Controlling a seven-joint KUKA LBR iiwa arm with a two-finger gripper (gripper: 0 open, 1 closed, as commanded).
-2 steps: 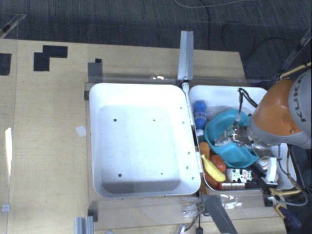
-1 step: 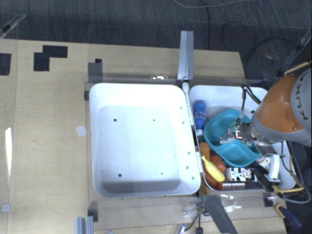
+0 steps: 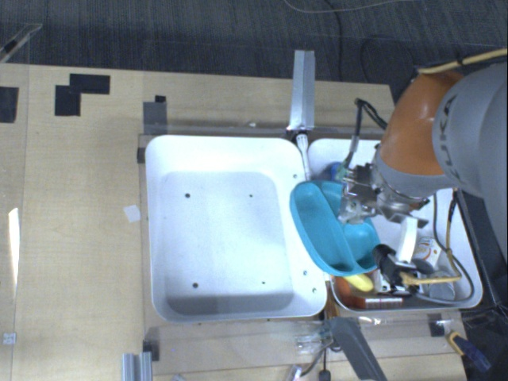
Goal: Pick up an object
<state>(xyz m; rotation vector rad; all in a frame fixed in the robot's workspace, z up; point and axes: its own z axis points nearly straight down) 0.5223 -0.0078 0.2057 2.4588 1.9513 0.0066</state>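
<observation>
- Presently the grey arm point(image 3: 464, 94), with its orange band, reaches in from the right and covers most of the right bin point(image 3: 329, 151).
- The left bin point(image 3: 214, 236) lies just beside it, with a white floor and a few small dark dots.
- A metal post point(image 3: 303, 94) stands upright at the far edge, where the two bins meet.
- Black marks point(image 3: 79, 92) sit on the pale bench point(image 3: 71, 213), well apart from the bins. A thin cable point(image 3: 373, 2) runs over the dark floor beyond.
- A yellow thing point(image 3: 359, 282) lies at the near end of the right bin, just under the bowl's lower edge, with a reddish-brown thing point(image 3: 344, 287) touching it. Both are partly hidden.
- The gripper point(image 3: 353, 205) is at the right rim of the blue bowl point(image 3: 321, 221). The wrist blocks the contact, so I cannot tell whether it is open, closed or gripping.
- The bowl is plain bright blue, smooth and deep-sided. It is tilted steeply, its hollow facing right toward the gripper.
- The bowl is at the left side of the right bin, its left edge over the wall between the bins.
</observation>
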